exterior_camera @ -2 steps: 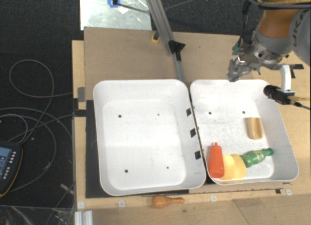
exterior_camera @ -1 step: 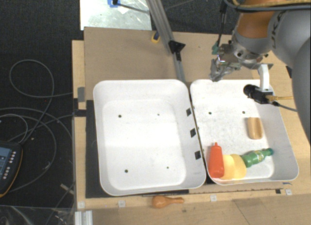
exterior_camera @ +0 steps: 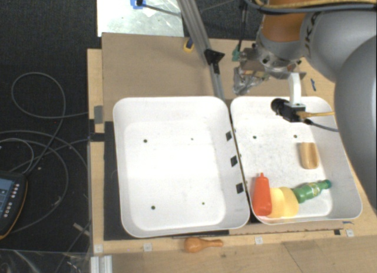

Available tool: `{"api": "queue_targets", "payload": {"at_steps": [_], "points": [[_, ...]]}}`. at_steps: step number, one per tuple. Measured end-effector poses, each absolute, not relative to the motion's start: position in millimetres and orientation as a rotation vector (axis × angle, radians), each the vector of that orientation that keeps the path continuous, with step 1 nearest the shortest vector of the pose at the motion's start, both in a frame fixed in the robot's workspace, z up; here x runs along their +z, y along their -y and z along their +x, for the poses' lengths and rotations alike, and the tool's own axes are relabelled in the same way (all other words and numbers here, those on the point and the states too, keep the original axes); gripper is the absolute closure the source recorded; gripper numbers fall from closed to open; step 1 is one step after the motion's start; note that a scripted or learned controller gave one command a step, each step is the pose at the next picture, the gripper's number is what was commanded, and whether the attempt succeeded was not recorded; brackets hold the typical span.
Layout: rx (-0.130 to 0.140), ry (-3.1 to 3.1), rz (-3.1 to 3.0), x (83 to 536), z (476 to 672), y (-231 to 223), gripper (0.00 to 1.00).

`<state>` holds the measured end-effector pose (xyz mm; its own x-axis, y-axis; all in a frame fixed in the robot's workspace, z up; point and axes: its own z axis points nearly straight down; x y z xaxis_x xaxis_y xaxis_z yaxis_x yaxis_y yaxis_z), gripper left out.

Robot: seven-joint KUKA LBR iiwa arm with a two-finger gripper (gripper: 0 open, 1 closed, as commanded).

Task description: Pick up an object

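As the grey arm with its orange band reaches in from the right of the camera view, its gripper (exterior_camera: pixel 244 84) hangs above the far left corner of the right bin (exterior_camera: pixel 259 118), close to the seam with the left bin (exterior_camera: pixel 171 148). At this slant, whether its grip is released or clenched cannot be told.

All four loose things in the right bin lie on the camera's side of the gripper, well apart from it. Nearest to it is a tan block (exterior_camera: pixel 308 155), off toward the arm's side, its long axis running from the far rim toward the near one. Beyond that, along the near wall, sits a row of three. An orange-red bottle (exterior_camera: pixel 261 194) lies almost straight down the picture from the gripper, lengthwise near to far, with its narrow cap end pointing back toward the gripper. A yellow object (exterior_camera: pixel 285 203) rests against its side. A green bottle (exterior_camera: pixel 310 191) touches the yellow object on the other side; its long axis slants across the bin, and its neck points away from the gripper's side toward the right wall. Any label on these things is too small to read.

Farther out, past the bins' near rims, an orange-tan object (exterior_camera: pixel 203 243) lies on the front edge of the bench (exterior_camera: pixel 147 65). Far off to the left, a handheld pendant (exterior_camera: pixel 9 198) with a lit bluish screen, its writing illegible, rests among looping cables (exterior_camera: pixel 35 98) on the dark floor.
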<state>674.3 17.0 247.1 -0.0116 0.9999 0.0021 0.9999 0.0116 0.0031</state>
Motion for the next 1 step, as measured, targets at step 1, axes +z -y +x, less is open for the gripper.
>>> {"api": "queue_targets", "payload": {"at_steps": [1], "points": [[0.003, -2.235, 2.21, 236.3, 666.0, -72.5, 1.0]]}}
